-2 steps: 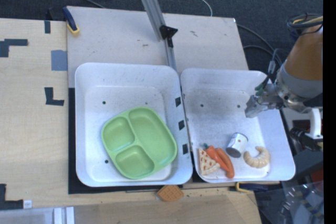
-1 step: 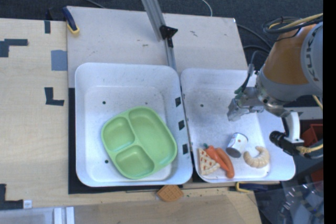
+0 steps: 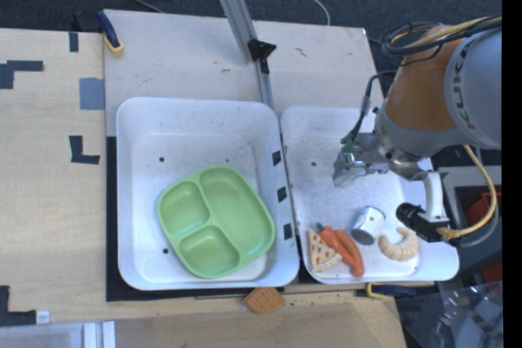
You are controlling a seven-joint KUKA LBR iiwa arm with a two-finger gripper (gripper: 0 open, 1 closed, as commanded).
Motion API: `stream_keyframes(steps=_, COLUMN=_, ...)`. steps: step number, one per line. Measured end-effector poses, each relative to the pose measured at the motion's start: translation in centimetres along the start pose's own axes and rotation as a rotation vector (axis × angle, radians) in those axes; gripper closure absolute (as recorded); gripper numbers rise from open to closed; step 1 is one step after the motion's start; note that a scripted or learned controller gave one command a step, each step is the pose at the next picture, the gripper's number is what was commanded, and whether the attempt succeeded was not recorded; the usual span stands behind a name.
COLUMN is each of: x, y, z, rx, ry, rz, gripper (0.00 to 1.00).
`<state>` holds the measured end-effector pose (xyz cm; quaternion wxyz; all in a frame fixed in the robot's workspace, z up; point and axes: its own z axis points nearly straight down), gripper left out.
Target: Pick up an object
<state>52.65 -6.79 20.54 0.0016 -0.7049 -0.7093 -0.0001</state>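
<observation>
My arm (image 3: 457,94): grey shell, wide orange band, black and yellow cables looped around it; small silvery metal gripper (image 3: 352,167).

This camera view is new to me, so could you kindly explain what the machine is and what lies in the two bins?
It is taken from one fixed camera above the bench, looking down at a slant. The grey and orange robot arm reaches in from the right, its gripper over the right bin. Near that bin's front edge lie a carrot, a waffle-like wedge, a small white and grey cup and a shrimp. The left bin holds a green divided plate. I see nothing held.
</observation>
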Motion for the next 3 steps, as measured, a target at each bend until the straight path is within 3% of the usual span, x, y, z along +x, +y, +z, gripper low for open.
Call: stream_keyframes(steps=3, x=15.7, y=-0.5, z=-2.7, rx=0.0, ry=-0.001, rz=-0.001, gripper=1.0)
